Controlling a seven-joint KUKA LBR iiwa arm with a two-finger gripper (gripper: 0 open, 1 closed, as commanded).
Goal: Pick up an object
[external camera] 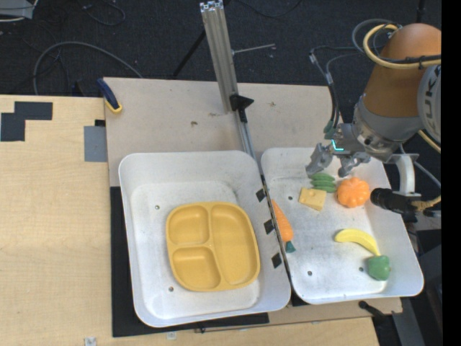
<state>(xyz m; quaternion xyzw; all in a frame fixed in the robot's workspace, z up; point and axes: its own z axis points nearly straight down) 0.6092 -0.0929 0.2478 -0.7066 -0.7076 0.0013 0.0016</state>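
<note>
fingers [333,166] spread above 1 green pod [325,183], 1 pumpkin [353,192], 1 banana [357,239]

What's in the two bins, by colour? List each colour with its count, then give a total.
Yellow: 3, the divided plate, the banana, the pale wedge
Orange: 2, the carrot, the round fruit
Green: 2, the pod, the round piece
Total: 7

Even, fairly bright overhead light washes the two white bins [216,166] nearly to glare and leaves only faint, soft shadows under the toys, while the floor [108,27] behind stays dark and the whole view is slightly soft and grainy.
</note>
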